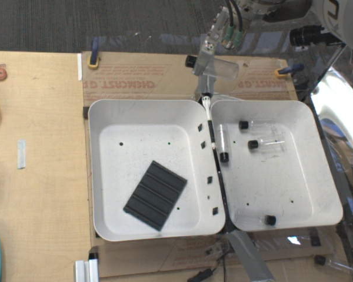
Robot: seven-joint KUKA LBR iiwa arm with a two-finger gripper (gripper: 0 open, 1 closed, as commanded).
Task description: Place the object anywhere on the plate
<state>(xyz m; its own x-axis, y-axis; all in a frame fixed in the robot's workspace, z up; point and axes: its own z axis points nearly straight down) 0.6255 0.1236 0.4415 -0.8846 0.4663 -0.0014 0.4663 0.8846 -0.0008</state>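
**Inspector:** Two white bins were recorded side by side on the cardboard sheet (135, 78); the claw (209, 66) hung over the far edge of that sheet, above the line where the bins met.

**Clerk:** Its condition?

**Inspector:** I could not tell whether it stood wide or narrow; a clear piece (228, 70) showed just beside it, on the arm's side; whether that piece was gripped could not be made out.

**Clerk:** And the plate?

**Inspector:** The black ribbed plate (156, 194) lay flat and at a slant in the left bin (97, 157), well apart from the claw, nearer the camera and away from the arm's side.

**Clerk:** The object?

**Inspector:** Several clear vials with black caps lay in the right bin (317, 157), nearer the camera than the claw; one vial (222, 140) lay along the wall next to the left bin; a second vial (266, 145) lay near mid-bin; a loose black cap (270, 220) sat by the bin's near wall, farthest from the claw; none touched the plate.
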